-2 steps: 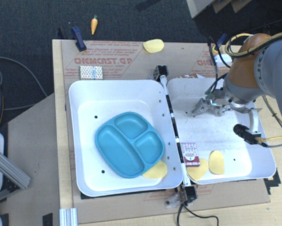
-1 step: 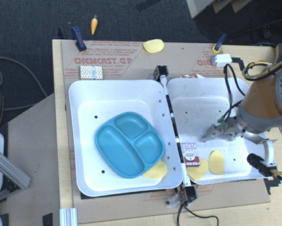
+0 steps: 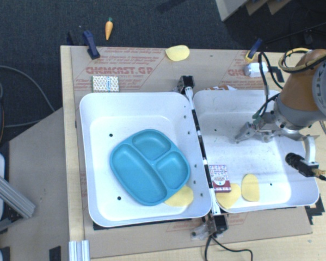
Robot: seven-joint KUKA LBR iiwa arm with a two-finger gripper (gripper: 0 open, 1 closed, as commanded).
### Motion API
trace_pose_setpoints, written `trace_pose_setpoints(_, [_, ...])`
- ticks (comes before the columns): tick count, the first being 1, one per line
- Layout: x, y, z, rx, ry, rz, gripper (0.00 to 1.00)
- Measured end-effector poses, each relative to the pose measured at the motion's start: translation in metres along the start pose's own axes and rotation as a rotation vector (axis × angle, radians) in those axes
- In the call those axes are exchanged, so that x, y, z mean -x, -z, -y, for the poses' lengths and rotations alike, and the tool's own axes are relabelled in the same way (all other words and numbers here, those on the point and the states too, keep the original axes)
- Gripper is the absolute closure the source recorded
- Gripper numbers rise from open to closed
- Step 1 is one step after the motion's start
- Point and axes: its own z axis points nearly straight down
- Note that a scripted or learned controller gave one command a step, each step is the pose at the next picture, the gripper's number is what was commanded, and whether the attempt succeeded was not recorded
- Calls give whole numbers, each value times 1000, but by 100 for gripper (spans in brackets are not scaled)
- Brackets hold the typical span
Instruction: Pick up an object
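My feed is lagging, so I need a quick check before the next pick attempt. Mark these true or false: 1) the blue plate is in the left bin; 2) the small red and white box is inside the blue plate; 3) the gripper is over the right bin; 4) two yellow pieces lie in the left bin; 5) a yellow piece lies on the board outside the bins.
1) True. The blue plate lies in the left bin.
2) False. The red and white box is in the right bin, by the divider.
3) True. The gripper is over the right bin.
4) False. One yellow piece lies there, partly under the plate; two lie in the right bin.
5) True. One lies beyond the bins.
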Motion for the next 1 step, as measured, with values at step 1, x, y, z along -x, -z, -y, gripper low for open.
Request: trace_pose_setpoints(1, [-34, 0, -81, 1, 2, -1, 0])
